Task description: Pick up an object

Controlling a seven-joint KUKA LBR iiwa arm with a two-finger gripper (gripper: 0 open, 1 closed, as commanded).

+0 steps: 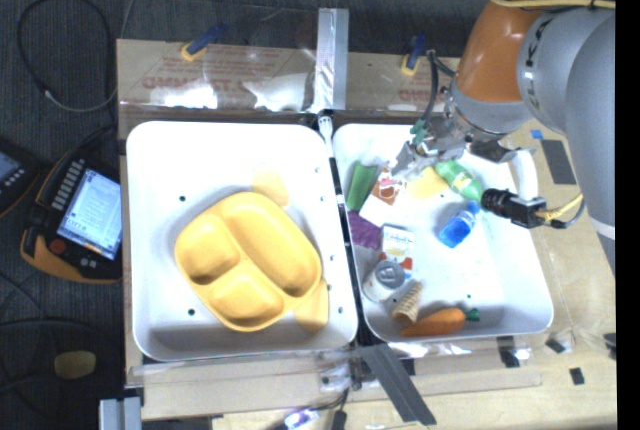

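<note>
Hovering at 12 o'clock of right bin (520,313), tool (415,153), grip unclear; crowded green bottle (458,180), may snag neighbours.

We list: two white bins (240,133); a yellow divided tray (248,258); a green bottle (459,179); a blue bottle (457,225); an orange carrot (435,321) with green top; a purple scrap (365,234); a dark green pod (358,185); a grey arm (575,68) with an orange band (495,58).
</note>
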